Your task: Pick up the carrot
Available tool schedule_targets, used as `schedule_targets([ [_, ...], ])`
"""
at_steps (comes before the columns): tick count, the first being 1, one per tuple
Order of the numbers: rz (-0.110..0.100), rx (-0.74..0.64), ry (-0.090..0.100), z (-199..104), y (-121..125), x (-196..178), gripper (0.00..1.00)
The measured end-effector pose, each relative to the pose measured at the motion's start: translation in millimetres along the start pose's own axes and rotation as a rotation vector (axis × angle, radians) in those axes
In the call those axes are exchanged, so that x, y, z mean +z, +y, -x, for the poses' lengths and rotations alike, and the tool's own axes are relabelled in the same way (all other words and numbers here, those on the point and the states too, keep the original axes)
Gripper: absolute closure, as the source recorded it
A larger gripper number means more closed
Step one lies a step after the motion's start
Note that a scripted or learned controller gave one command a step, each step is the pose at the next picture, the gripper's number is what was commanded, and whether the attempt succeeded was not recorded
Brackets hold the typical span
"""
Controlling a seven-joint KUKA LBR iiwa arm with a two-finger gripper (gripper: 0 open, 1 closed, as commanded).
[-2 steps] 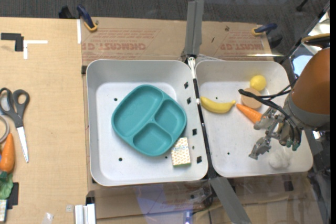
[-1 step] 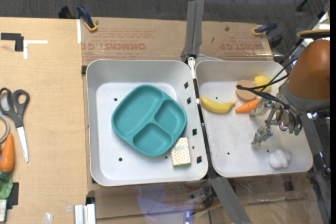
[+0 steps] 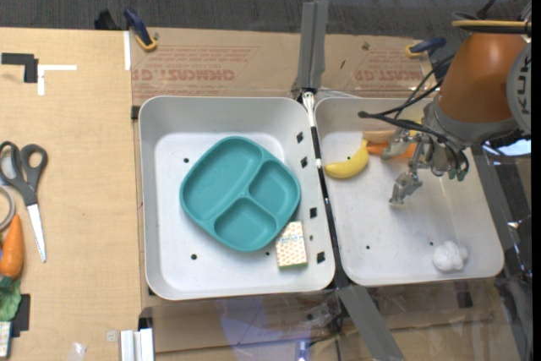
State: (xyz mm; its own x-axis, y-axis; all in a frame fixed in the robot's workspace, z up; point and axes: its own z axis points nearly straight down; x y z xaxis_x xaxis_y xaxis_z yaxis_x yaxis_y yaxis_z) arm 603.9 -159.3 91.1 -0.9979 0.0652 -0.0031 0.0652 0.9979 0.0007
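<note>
The carrot [image 3: 396, 149] lies in the right bin [image 3: 473, 266], up toward its twelve o'clock wall, just at three o'clock of the banana [image 3: 347, 164] and close under a pale pinkish piece [image 3: 379, 134] that cannot be identified. It shows as a short orange shape lying roughly across the bin, with its three o'clock end hidden behind the arm's cables, so its full length and any green top cannot be made out. By its look it is probably a toy: light, stiff and smooth-skinned, unlikely to be damaged by a squeeze but prone to roll or slide out if caught near a tapered tip. The safest hold would be across its thickest middle part, closing at right angles to its long axis and clear of the banana. The gripper [image 3: 405, 188] hangs at about five o'clock of the carrot, near it but apart from it, over bare bin floor; whether it is open or closed cannot be told, and nothing is seen in it.
</note>
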Motion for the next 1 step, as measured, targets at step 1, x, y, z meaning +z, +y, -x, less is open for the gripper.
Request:
schedule_targets([
  [1,0.017,0.252,0.025,39.1,-31.8,0.8,0.00],
])
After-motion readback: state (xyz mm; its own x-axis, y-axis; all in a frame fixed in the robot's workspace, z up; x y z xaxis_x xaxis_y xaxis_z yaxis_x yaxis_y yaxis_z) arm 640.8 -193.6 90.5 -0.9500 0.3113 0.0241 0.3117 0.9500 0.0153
